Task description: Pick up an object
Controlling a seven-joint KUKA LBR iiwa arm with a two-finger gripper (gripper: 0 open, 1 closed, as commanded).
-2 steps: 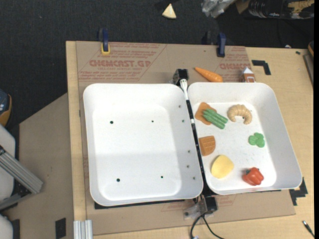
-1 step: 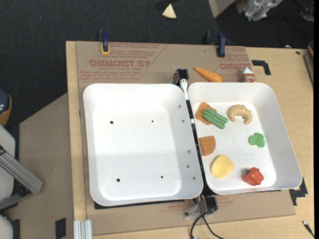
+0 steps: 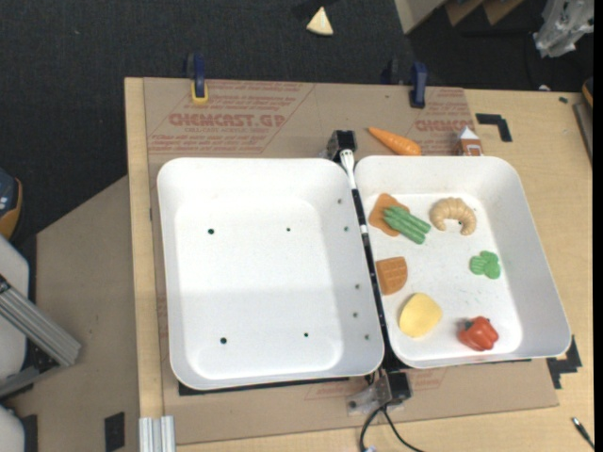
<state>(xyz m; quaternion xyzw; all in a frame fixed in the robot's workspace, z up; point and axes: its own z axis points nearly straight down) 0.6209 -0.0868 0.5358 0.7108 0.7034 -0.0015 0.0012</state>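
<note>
The right bin (image 3: pixel 537 281) holds several toy foods: a green bean pod (image 3: pixel 407 224) lying over an orange slice (image 3: pixel 382 213), a tan croissant (image 3: pixel 453 215), a green leafy piece (image 3: pixel 485 265), an orange-brown chunk (image 3: pixel 392 274), a yellow lemon (image 3: pixel 420 315) and a red pepper (image 3: pixel 480 333). An orange carrot (image 3: pixel 394 141) and a small white-and-brown carton (image 3: pixel 468 142) lie on the board just behind that bin. A grey metal part that looks like my gripper (image 3: pixel 563 15) sits at the top right corner, high and far from the bins, with nothing seen in it.
The left bin (image 3: pixel 179 252) lies beside the right one, joined along a black hinge strip (image 3: pixel 358 234). Two blue clamps (image 3: pixel 197 69) (image 3: pixel 417 81) hold the cardboard base at the back. A yellow wedge (image 3: pixel 320 22) lies on the dark floor beyond.
</note>
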